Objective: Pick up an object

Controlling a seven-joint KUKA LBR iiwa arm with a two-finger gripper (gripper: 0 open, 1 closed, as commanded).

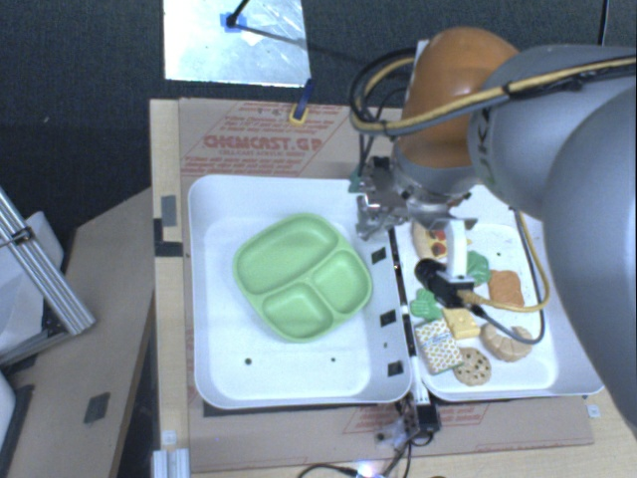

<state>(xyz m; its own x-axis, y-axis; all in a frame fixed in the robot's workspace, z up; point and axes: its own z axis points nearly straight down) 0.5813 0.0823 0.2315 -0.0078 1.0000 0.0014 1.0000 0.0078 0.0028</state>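
Green divided plate point(304, 275) sits alone in the left bin point(214, 366), mid-frame. Just right of it, the gripper point(376, 210) hovers over the bins' dividing edge, and whether it's apart or together I can't tell. The toy food lies below and right of it: cracker point(438, 346), cookie point(473, 366), bread point(506, 289). The arm point(557, 147) hides much of the right bin point(542, 371).

Small toy foods — a cookie point(474, 366), a cracker point(437, 345), a cheese cube point(461, 323) — lie clustered at my right bin's point(557, 374) near left.
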